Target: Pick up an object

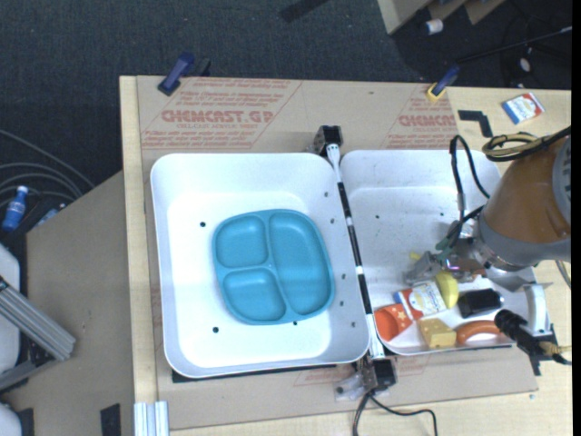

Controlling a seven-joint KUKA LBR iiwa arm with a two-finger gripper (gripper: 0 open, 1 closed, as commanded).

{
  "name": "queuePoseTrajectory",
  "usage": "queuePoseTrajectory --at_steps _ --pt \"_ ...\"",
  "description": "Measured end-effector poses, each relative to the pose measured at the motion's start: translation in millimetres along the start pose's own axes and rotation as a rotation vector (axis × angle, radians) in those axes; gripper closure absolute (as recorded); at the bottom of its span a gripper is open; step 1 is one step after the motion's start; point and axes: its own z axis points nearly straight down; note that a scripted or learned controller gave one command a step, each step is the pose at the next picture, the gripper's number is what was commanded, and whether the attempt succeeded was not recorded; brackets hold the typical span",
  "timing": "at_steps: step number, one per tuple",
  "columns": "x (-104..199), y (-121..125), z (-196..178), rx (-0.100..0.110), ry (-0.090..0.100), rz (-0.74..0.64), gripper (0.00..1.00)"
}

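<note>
You can read red "CHEMCAST GP" on the counter's board [218, 114]; right-hand print [419, 121] probably matches, partly hidden.

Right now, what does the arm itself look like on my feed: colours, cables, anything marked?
The arm enters from the right: a rounded orange band above a grey wrist section. Black cables loop off its upper side. Below the wrist sit dark, blocky metal parts with small coloured wires; the jaws there are too cluttered to make out. No lettering is legible.

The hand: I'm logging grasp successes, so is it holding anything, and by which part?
Cannot be told: the hand sits low over the toys, its grip hidden.
</note>
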Motion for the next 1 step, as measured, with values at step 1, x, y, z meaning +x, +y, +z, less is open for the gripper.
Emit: queuePoseTrajectory --at_steps 1 --pt "0.6 0.7 -10.0 -0.002 0.000 0.000 1.00"
